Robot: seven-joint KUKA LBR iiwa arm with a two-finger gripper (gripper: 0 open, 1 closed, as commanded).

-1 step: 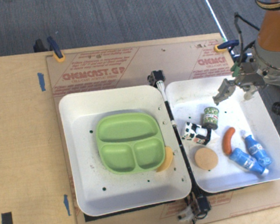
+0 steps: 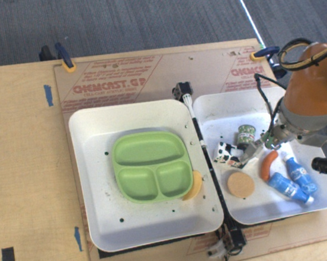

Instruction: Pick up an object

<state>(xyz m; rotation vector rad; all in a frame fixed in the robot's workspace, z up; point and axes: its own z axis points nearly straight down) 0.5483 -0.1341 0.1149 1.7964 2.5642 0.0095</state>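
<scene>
Gripper [image 2: 254, 151] sits low in the right bin [image 2: 231, 103], right of frame centre, touching the black-and-white cow toy [image 2: 227, 153]. I judge that toy light, rigid and slippery; take it across its narrow body.

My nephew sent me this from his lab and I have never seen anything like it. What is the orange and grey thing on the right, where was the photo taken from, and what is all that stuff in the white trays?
The orange and grey thing is a robot arm reaching in from the right. Its job is to pick up an object. The photo comes from one fixed camera above the bench, looking down at a slant.

Two shallow white bins sit side by side. The left bin holds a green divided plate with a small yellow piece at its lower right edge. The right bin holds a small can, a black and white toy, a round tan disc, an orange-red piece and two blue bottles.

The arm's tool is down among these things, but I cannot tell whether it grips anything.
</scene>
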